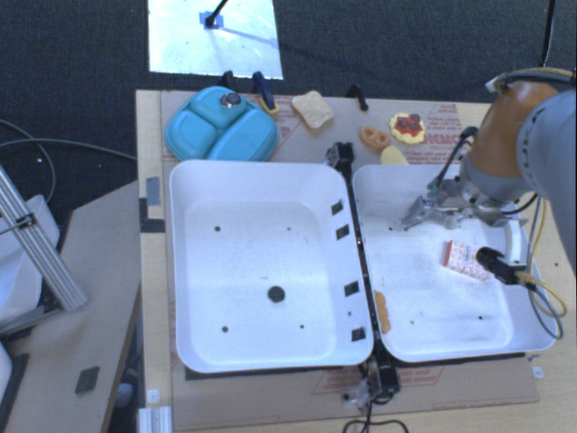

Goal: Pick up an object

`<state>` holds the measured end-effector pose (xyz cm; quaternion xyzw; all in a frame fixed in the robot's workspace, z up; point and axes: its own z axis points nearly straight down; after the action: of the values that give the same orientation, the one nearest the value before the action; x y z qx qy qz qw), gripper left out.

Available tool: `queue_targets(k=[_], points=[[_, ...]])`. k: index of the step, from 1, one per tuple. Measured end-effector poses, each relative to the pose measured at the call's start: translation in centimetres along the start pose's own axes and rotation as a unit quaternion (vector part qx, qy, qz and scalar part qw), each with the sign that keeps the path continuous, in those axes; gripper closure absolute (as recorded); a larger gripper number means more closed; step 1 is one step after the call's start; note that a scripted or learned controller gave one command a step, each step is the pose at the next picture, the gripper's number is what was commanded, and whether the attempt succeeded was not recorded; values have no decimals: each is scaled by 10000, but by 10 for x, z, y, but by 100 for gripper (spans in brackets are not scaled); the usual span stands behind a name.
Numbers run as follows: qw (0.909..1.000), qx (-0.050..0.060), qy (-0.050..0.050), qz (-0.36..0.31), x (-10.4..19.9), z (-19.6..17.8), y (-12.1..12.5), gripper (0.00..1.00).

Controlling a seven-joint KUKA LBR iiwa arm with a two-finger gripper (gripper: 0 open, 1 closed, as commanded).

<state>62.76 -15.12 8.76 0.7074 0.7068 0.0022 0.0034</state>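
Camera view: carton beside claw.

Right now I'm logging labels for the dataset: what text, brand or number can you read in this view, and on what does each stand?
None can be read.
Red print on the cardboard sheet behind the bins: too blurred.
Red-and-white packet in the right bin: pattern or print, too small to read.

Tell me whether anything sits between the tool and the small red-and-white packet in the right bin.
Nothing visible does. The tool hangs over the upper part of the right bin, and the red-and-white packet lies to its lower right on bare white floor. The only other thing there, a small orange piece, lies against the left wall.
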Motion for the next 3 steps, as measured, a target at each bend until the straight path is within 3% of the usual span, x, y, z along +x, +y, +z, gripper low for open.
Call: queue_targets(k=[1,2,3], points=[[10000,4,7,-45,49,2,44,0],[10000,-4,1,-3,18,0,-16,0],[10000,-14,-19,1,-60,-17,34,0]])
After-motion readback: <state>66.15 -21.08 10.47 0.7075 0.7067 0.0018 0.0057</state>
